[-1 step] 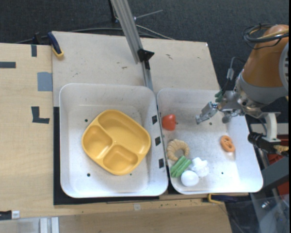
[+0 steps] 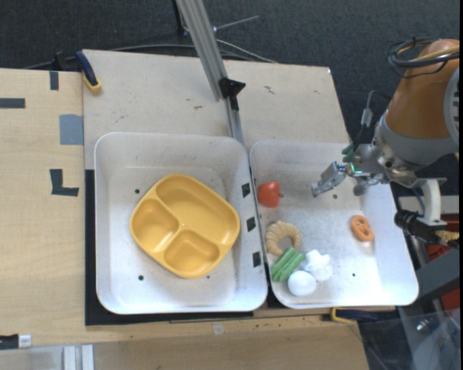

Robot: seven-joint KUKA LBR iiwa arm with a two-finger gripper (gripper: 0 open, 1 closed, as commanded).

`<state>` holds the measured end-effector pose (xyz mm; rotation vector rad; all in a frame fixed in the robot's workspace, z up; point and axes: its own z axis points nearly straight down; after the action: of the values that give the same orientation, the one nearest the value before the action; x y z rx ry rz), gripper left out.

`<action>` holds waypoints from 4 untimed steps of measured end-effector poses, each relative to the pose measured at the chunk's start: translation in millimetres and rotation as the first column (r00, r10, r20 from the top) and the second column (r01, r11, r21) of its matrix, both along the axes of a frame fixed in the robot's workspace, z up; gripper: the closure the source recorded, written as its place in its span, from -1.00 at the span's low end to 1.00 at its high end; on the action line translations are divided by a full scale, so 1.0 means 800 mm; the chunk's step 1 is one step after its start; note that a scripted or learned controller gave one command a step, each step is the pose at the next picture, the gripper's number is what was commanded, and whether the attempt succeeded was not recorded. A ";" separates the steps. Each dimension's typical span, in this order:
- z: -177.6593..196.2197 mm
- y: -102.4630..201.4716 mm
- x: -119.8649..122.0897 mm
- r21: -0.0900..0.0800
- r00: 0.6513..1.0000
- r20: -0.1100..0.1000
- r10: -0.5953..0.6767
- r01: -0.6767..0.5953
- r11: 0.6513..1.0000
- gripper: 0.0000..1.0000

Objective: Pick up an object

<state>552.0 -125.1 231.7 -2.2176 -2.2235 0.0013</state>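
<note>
While reaching in from three o'clock, hangs over the twelve o'clock part of the right bin (image 2: pixel 405 287), with the gripper (image 2: pixel 324 185) pointing toward nine o'clock. Cannot tell whether the pincer is released or clenched.

Candidates for picking, all lying on the floor of the right bin:
- At nine o'clock of the gripper, near the bin's left wall and apart from the gripper: small red ball (image 2: pixel 268 193).
- At four o'clock of the gripper, toward the bin's right side: small orange ring (image 2: pixel 361 227), alone.
- At seven o'clock of the gripper: beige pretzel-like toy (image 2: pixel 281 236), with a green piece (image 2: pixel 287 263) touching its six o'clock edge.
- Just beside the green piece, at the bin's six o'clock edge: white ball (image 2: pixel 301 283) and white lump (image 2: pixel 319 264).

At nine o'clock of everything, in the left bin (image 2: pixel 108 206): yellow divided plate (image 2: pixel 185 226).
</note>
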 end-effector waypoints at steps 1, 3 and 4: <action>-0.070 -0.002 -0.014 0.000 1.000 -0.006 -0.002 0.002 1.000 -1.00; -0.179 0.005 -0.008 -0.003 1.000 0.004 -0.002 0.002 1.000 -1.00; -0.165 0.006 -0.008 -0.002 1.000 0.004 -0.001 0.001 1.000 1.00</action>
<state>545.4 -120.0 99.5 -2.2212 -2.2254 -0.0008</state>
